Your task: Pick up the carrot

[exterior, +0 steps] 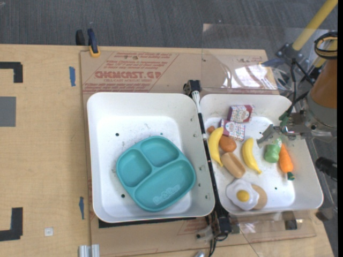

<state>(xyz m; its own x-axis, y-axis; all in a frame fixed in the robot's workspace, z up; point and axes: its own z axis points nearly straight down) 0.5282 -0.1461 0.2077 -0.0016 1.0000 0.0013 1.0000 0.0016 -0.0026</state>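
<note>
Arm (pixel 327 90): cut off by right edge. Gripper (pixel 271 135): finger state too small to tell. Pink packets (pixel 236 121): print illegible. Cardboard lettering (pixel 128 68): faint, partly unreadable.

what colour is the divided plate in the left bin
Teal, a plain divided plate, clearest in the camera view.

Red print on the cardboard sheet (pixel 134 68) is too blurred to read.

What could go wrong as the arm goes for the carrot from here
The carrot lies right against a green item, so the gripper may catch that instead or nudge both. The carrot also sits close to the right bin's wall, leaving little room for a finger on that side.
</note>
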